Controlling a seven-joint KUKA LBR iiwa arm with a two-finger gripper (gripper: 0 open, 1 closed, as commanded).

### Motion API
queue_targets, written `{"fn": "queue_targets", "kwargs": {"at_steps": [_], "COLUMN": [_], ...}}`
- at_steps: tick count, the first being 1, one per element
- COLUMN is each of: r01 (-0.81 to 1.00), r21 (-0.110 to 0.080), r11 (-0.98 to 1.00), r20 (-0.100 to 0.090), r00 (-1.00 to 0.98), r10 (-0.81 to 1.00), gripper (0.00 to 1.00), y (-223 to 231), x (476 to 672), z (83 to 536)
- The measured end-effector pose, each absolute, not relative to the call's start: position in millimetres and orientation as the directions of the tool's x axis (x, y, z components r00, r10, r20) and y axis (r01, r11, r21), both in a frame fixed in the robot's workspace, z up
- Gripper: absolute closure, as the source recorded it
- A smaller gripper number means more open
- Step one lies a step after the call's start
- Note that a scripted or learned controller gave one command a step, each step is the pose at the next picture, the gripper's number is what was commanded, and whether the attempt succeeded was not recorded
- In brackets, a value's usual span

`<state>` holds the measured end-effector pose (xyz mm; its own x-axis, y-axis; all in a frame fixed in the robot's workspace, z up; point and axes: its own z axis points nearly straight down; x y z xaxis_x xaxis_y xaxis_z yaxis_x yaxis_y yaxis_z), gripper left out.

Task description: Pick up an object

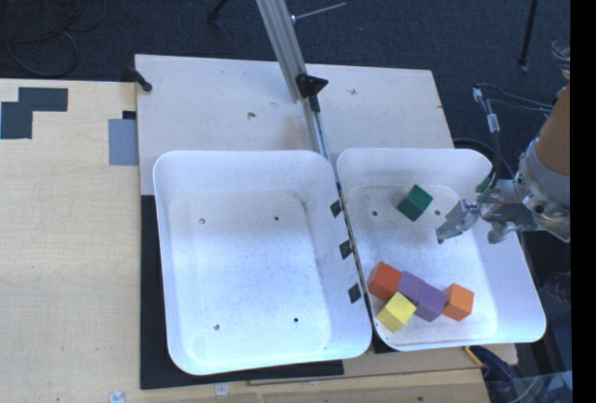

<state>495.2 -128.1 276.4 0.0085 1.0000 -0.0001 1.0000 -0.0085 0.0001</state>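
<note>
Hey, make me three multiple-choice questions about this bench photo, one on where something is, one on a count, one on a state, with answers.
1. Where does the green cube lie?
A. left white bin
B. right white bin
C. on the bench outside the bins

2. How many orange blocks are there?
A. one
B. two
C. three

3. How does the green cube stand relative to the tool?
A. apart from it, lying on the bin floor
B. lifted above the bin
C. stacked on the purple block

Answers:
1 B, it sits in the right white bin, upper part.
2 B, one orange block left of the purple block, another orange block right of it.
3 A, white floor shows between cube and tool.
</note>
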Motion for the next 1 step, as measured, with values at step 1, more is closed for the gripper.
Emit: {"fn": "queue_targets", "kwargs": {"at_steps": [1], "r01": [1.0], "r21": [-0.005], "r11": [-0.007], "r20": [0.001], "r00": [0.007], "r10": [1.0], "gripper": [0.0], "y": [-134.0], "x": [521.5], "z": [243.0]}}
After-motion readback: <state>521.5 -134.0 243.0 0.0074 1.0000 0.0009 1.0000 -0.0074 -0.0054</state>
